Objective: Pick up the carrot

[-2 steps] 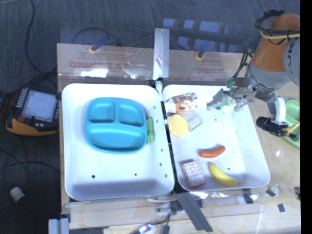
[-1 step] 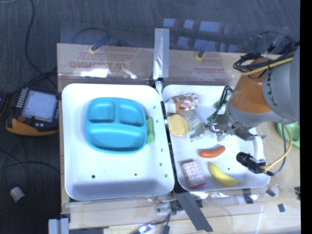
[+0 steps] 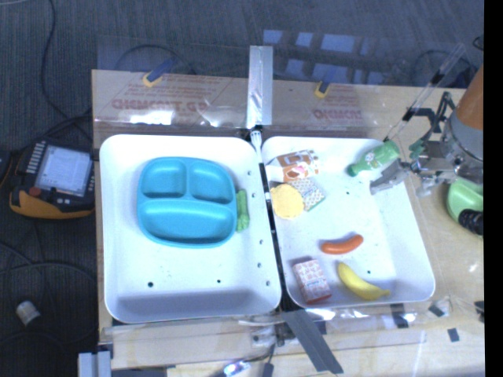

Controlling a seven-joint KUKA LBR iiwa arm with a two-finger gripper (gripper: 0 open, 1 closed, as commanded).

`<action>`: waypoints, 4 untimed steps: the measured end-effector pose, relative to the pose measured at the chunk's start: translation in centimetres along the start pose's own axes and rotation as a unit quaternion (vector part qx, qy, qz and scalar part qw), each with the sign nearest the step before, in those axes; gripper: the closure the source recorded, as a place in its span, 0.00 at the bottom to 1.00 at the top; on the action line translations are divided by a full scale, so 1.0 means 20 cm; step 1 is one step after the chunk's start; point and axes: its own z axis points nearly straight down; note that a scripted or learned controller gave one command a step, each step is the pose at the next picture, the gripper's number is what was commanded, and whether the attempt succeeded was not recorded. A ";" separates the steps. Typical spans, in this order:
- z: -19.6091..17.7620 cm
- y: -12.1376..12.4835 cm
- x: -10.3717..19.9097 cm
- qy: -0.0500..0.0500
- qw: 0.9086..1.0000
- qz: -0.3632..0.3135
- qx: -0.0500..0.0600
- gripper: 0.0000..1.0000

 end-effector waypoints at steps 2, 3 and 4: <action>-0.21 -0.18 0.11 0.001 0.973 -0.229 -0.001 0.00; 0.37 -0.25 0.13 0.002 0.954 -0.301 -0.001 0.00; 0.75 0.11 0.14 0.002 0.951 -0.309 -0.001 0.00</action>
